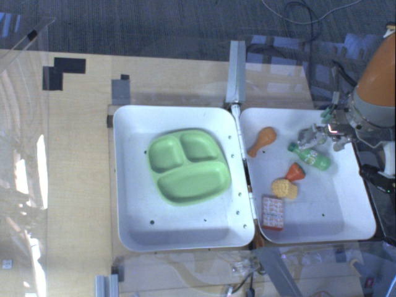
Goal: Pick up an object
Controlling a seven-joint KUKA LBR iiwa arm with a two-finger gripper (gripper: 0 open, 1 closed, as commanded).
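The right bin (349, 218) holds several small things. A tan toy drumstick (262, 140) lies near its left wall. A green bottle (314, 159) lies on its side toward the back right. Below it sit an orange-red piece (296, 172), a yellow corn-like piece (284, 189) and a small red-and-white box (273, 212). My gripper (311, 136) reaches in from the right and hangs just over the far end of the green bottle, touching or nearly touching it. Nothing is visibly lifted.
The left bin (133, 228) bears a green divided plate (187, 166) at its middle. A metal divider post (236, 73) stands between the bins at the back. Cables (297, 5) lie on the floor beyond the bench.
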